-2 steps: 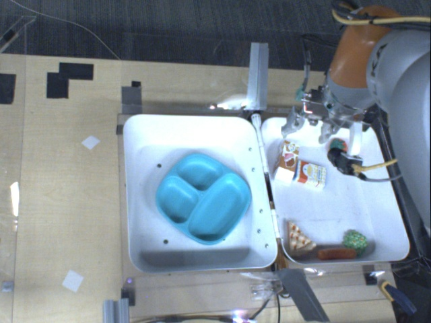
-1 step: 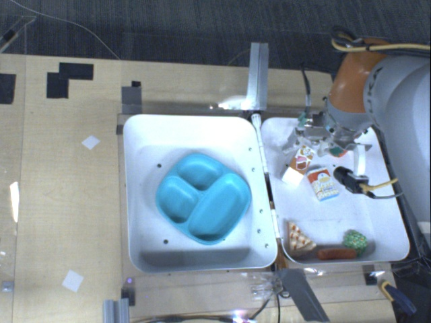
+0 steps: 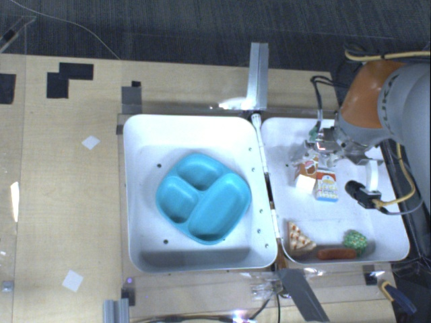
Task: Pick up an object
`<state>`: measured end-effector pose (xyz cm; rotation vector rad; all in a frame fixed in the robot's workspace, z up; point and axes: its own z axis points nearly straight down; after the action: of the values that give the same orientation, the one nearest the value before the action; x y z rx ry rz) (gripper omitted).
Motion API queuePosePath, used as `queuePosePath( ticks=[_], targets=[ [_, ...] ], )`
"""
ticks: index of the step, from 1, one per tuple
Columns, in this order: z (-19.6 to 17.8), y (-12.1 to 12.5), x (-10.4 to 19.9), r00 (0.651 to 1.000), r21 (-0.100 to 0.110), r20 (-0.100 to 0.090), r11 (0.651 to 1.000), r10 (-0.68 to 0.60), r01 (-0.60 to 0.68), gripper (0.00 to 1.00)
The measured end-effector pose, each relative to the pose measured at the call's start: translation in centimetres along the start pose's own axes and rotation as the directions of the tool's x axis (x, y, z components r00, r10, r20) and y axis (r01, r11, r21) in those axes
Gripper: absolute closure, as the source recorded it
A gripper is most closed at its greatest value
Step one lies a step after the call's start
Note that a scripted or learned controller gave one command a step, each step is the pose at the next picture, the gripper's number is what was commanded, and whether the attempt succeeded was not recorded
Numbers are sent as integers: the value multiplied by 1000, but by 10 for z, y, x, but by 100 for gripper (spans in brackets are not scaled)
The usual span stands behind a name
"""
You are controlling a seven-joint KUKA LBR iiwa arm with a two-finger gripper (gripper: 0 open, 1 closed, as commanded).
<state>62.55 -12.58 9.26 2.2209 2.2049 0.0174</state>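
So the arm (image 3: 397,103) is reaching in over the right bin (image 3: 283,136), and its pincer (image 3: 322,143) is hanging down near the bin's back half, just above a small carton (image 3: 322,179). That carton is white and red-orange, like a little milk or juice box, and it's lying in the middle of the right bin. Honestly can't tell whether the pincer is released or clenched from this angle, the wrist and cables are blocking it, and nothing is visibly sitting in its grip.

Toward the front of the right bin, a pizza slice (image 3: 299,237) is lying in the corner next to the divider, a hot dog (image 3: 336,253) is resting along the front wall just beside it, and a green broccoli piece (image 3: 355,240) is sitting right by the hot dog's far end. A black cable (image 3: 367,197) is dangling over the bin beside the carton.

Left of the right bin, the other bin (image 3: 141,180) is holding a blue divided plate (image 3: 203,197), all on the tan counter (image 3: 60,200).
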Motion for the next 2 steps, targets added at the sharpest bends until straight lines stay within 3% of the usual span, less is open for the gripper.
queuePosePath(
  ticks=[1,2],
  targets=[
    [5,41,-61,998,8,1,998,-66,66,0],
    [-8,44,-59,997,2,4,997,-74,74,100]
  ],
)
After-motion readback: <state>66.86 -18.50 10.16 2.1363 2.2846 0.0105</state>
